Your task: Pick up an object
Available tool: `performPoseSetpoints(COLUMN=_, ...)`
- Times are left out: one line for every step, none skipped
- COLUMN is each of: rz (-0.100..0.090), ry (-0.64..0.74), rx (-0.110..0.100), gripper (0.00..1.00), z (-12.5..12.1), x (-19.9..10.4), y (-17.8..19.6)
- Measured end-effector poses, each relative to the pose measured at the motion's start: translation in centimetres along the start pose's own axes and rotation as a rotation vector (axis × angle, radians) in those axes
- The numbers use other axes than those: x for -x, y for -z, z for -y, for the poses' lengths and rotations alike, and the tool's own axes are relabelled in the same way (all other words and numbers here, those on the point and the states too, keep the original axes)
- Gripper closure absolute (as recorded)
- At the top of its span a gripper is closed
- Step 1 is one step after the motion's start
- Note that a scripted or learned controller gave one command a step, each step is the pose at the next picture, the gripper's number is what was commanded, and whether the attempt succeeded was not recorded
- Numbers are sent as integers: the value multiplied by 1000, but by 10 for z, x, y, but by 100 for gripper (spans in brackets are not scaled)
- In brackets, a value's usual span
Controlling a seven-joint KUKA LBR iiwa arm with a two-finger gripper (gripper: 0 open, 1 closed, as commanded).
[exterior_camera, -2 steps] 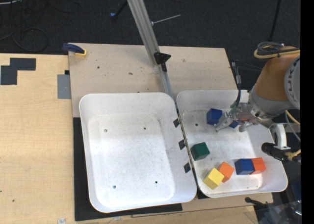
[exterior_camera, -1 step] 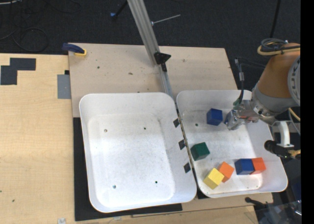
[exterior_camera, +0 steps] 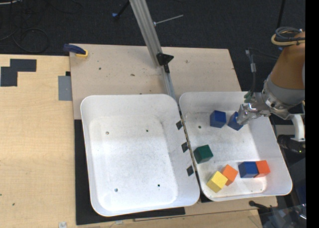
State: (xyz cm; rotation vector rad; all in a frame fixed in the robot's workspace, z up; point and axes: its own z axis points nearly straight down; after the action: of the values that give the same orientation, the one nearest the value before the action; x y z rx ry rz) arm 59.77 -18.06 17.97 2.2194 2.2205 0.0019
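Blue block point(exterior_camera: 234, 121): upper part of right bin point(exterior_camera: 279, 172), partly covered by gripper point(exterior_camera: 243, 116) (finger state cannot be told). Second blue cube point(exterior_camera: 217, 118) just beside it to the left. Lower in same bin: green cube point(exterior_camera: 203, 153), yellow cube point(exterior_camera: 217, 180), orange cube point(exterior_camera: 230, 172), blue-and-orange pair point(exterior_camera: 253, 168). Left bin point(exterior_camera: 89, 122) adjacent

From my feed, both white bins point(exterior_camera: 130, 199) look like smooth plastic, speckled with dark grit. The tabletop point(exterior_camera: 35, 137) reads as pale matt wood. The slanted post point(exterior_camera: 147, 25) is brushed metal. The coloured blocks point(exterior_camera: 247, 169) seem matt, possibly foam; I can't be sure.
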Motion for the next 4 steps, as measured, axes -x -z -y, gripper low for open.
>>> performPoseSetpoints(rz=0, ry=0, rx=1, gripper=100, z=-1, x=1, y=53)
performPoseSetpoints(rz=-4, ry=4, rx=-7, gripper=100, z=11, x=-55, y=44)
performPoseSetpoints(rz=-4, ry=3, rx=-7, gripper=100, z=14, x=-106, y=35)
performPoseSetpoints(rz=-4, ry=4, rx=-7, gripper=100, z=14, x=-161, y=30)
